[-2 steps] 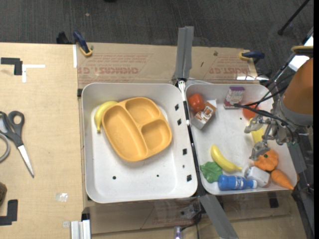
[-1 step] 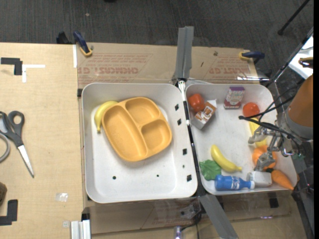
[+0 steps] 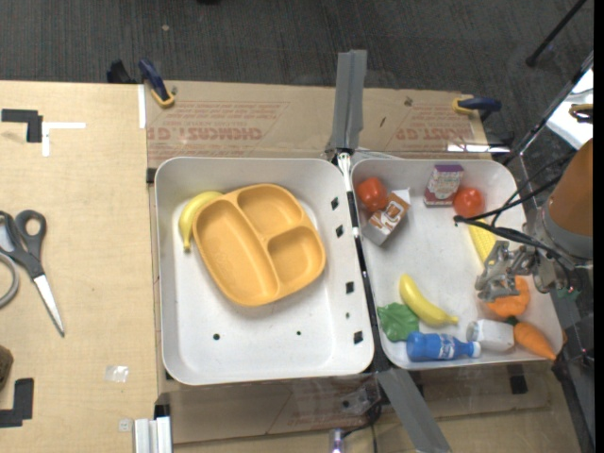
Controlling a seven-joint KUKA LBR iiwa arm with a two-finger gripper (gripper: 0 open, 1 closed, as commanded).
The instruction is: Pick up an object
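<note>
A pale wooden worktop (image 3: pixel 75 243) stretches far off to the pincer's (image 3: pixel 500 274) left, bearing grey-handled scissors (image 3: pixel 36 262) and strips of black tape (image 3: pixel 23 121). A sheet of brown cardboard (image 3: pixel 245 125) lies beyond the pincer and to its left, held by blue clamps (image 3: pixel 156 81) at its corners. Farther beyond runs dark grey carpeted floor (image 3: pixel 283 17). Light is even and soft.
</note>
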